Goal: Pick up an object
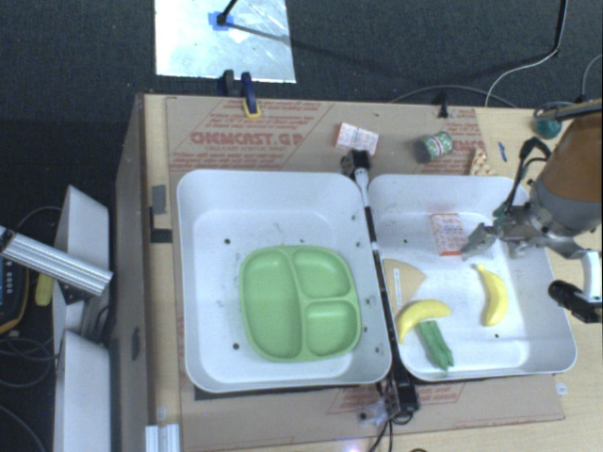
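Well, the gripper (482, 236) hung with fingers spread and nothing between them over the right bin (556, 347), a banana (492, 295) just at its five o'clock.

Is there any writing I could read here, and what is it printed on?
"CHEMCAST GP", red and mirrored, on the brown board behind the bins; its smaller repeated red print is too blurred to read.
Small packet in the right bin: red print, unreadable.
White tag on the board: unreadable.
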Motion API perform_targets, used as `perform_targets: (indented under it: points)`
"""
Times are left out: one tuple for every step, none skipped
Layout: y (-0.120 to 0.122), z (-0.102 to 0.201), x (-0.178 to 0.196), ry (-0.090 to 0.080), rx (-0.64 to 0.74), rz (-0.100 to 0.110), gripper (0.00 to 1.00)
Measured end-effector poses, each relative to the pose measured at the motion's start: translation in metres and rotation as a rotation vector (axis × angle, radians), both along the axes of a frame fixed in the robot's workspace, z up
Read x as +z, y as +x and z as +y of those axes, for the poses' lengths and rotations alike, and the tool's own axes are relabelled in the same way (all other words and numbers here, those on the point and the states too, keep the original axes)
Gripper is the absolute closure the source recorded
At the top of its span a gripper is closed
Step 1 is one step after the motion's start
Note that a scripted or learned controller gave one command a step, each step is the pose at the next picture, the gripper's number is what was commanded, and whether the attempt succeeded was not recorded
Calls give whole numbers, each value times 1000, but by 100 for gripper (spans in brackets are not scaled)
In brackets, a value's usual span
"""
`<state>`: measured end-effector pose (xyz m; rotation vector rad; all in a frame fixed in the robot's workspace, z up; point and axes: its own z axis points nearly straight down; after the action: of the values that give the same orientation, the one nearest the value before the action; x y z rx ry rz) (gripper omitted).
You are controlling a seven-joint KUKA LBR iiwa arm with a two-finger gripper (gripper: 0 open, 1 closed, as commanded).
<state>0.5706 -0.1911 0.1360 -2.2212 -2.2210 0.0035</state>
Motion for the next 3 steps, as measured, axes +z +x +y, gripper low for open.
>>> perform_targets:
  points:
    - [-24, -11, -52, 1, 1, -2, 0]
    - [-23, -11, -41, 0, 3, -6, 100]
    - [-56, 11, 69, -1, 4, -8, 100]
